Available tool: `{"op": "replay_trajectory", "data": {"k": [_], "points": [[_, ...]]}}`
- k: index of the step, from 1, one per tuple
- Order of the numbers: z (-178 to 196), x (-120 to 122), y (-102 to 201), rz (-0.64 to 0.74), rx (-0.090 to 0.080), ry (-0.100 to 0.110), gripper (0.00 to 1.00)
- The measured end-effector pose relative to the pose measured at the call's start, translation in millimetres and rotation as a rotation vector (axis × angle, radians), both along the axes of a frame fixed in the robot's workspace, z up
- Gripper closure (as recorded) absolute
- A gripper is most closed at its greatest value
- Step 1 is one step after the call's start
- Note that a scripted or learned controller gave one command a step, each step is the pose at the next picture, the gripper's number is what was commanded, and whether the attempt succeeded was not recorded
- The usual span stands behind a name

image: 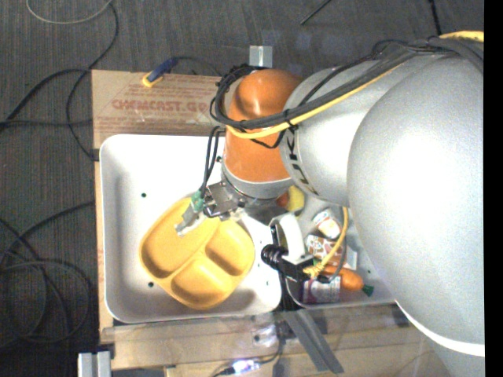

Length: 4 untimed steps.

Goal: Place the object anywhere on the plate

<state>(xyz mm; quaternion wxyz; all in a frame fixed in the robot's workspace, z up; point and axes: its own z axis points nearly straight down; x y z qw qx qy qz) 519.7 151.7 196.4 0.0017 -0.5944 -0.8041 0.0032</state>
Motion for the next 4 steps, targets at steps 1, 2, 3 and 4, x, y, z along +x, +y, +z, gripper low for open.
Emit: {"op": "replay_trajectory", "data": {"k": [1, 2, 3, 4], "points": [[9.0, 20.1, 27.1, -0.125, -0.002, -0.001, 0.00], [15.3, 20.1, 26.9, -0.123, -0.008, 0.003, 1.00], [-43.2, 37.9, 72.7, -0.149, -0.004, -0.002, 1.00], [-42.0, 65.5, 73.5, -0.383, -0.006, -0.003, 1.00]]}}
